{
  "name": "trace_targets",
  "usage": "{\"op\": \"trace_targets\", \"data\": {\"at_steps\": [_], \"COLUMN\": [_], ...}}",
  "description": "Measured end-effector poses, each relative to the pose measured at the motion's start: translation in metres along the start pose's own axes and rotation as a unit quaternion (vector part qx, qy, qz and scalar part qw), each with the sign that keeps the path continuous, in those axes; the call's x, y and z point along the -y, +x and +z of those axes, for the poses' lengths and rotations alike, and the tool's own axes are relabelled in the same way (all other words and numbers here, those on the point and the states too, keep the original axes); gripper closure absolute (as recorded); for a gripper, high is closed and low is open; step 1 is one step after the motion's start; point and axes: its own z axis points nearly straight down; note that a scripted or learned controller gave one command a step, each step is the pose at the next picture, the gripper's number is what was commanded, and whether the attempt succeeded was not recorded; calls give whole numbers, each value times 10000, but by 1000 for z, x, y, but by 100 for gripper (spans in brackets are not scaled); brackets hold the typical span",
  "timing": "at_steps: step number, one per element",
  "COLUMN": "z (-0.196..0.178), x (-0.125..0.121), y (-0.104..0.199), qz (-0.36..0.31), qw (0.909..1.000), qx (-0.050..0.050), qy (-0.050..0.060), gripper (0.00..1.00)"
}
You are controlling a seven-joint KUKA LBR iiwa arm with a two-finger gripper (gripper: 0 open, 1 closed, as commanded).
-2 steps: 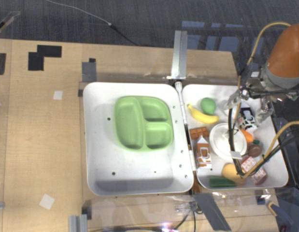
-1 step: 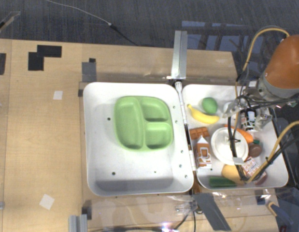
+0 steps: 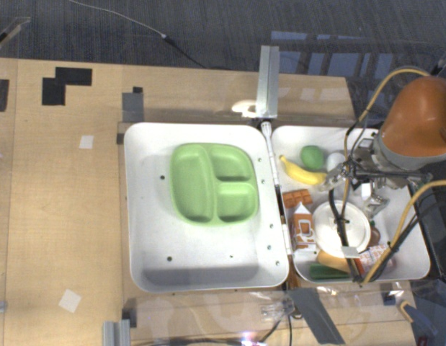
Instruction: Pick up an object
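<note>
Reaching in from the right, the arm (image 3: pixel 417 121) hangs over the right bin (image 3: pixel 424 265), its orange band above the wrist and the gripper (image 3: pixel 352 175) low among the cluttered things; whether it is open or closed cannot be told, since cables and the wrist hide that part. Nothing can be seen held by it. Just left of the gripper lies a banana (image 3: pixel 302 171), its long axis running from upper left to lower right, with the lower right end pointing toward the gripper. Just above the banana, close to it, sits a round green ball (image 3: pixel 313 156). Below the banana a brown block (image 3: pixel 295 197) lies near the bin's left wall, and under that a small carton (image 3: pixel 303 225) with a brown and white label, standing roughly lengthwise up and down the view; its printing is too small to read. A white round bowl (image 3: pixel 341 225) sits beside the carton, crossed by a dark cable. At the bin's lower edge a green stick-like thing (image 3: pixel 331 272) lies almost level, with an orange piece (image 3: pixel 332 259) just above it. The left bin (image 3: pixel 143 265) holds a green divided tray (image 3: pixel 213 183), lying flat near its middle, with the long compartment on its left side
</note>
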Motion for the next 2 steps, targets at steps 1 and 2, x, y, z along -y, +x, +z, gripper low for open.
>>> {"op": "trace_targets", "data": {"at_steps": [1, 2], "z": [1, 3], "x": [-53, -83], "y": [-36, -30], "qz": [83, 1028], "qw": [10000, 9947], "qx": [-10, -16], "qy": [24, 8], "gripper": [0, 0]}}
